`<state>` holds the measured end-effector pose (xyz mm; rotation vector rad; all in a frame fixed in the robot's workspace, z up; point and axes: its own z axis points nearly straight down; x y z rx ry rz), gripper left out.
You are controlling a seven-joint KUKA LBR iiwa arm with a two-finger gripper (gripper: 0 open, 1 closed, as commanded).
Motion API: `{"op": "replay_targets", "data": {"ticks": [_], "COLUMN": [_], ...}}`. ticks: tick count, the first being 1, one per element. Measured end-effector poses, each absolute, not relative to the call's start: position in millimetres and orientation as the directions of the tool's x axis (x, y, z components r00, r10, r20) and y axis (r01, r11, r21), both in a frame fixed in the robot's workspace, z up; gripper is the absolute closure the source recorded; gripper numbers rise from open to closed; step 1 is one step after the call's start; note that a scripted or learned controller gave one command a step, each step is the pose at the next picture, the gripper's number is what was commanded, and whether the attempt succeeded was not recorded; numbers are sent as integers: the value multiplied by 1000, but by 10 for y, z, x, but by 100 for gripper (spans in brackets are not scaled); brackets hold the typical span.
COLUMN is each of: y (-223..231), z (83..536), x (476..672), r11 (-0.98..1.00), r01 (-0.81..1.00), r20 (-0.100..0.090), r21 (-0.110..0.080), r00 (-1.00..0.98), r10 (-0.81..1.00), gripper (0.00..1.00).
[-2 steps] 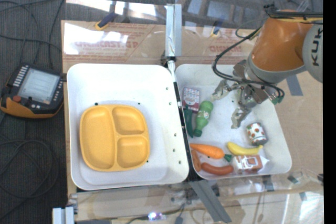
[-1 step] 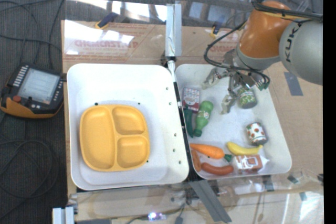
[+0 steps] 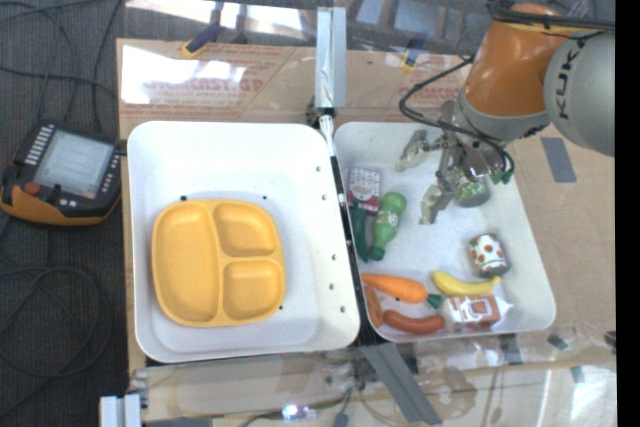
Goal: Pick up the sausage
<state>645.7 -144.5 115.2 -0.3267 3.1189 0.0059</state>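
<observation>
The sausage [image 3: 412, 322] lies at the near edge of the right bin [image 3: 528, 255], just under the carrot [image 3: 397, 288], so the gripper [image 3: 440, 177], fingers spread wide and holding nothing, should come down straight over its middle.

One fixed camera above the bench, looking down aslant, both bins [image 3: 240, 140] in frame
</observation>
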Motion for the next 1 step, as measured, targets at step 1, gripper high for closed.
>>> {"op": "replay_targets", "data": {"ticks": [1], "y": [-1614], "z": [1558], "x": [6697], "r11": [997], "r01": [-71], "r20": [-6], "r21": [3], "r00": [-997], "r10": [-71], "gripper": [0]}}
